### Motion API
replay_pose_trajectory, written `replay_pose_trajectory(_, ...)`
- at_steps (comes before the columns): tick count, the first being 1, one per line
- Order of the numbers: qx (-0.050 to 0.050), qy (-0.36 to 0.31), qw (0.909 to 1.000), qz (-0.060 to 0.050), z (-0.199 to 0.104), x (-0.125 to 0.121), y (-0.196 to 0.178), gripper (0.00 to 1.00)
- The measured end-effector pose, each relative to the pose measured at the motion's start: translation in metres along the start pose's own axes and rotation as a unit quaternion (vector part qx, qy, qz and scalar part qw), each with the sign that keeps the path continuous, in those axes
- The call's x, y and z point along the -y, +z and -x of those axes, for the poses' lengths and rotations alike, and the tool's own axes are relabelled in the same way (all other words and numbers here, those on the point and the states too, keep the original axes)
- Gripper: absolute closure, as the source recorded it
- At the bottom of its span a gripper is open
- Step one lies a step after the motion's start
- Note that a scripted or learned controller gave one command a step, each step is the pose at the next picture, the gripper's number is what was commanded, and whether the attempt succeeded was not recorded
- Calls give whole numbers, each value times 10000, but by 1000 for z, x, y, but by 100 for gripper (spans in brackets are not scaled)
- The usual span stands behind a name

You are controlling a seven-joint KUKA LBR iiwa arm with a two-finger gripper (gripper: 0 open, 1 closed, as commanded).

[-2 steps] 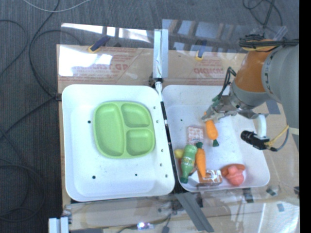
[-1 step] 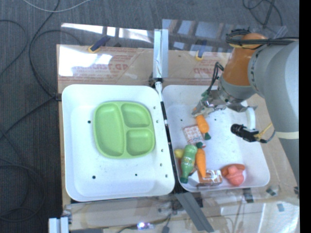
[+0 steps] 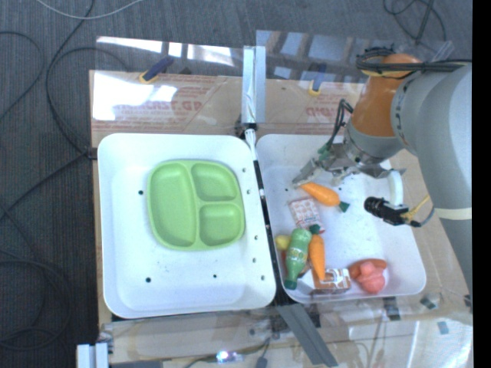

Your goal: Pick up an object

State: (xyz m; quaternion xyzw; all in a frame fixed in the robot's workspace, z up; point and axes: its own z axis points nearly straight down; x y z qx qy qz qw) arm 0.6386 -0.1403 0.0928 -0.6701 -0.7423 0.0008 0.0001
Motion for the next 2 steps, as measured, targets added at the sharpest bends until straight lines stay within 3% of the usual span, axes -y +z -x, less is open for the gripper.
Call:
replay_pose_trajectory(1, -1, -5, 10000, -6, -1, 0, -9, 100)
replay_pose_trajectory(2, 0, -305, 9995, 5, -79, -4, -164, 100)
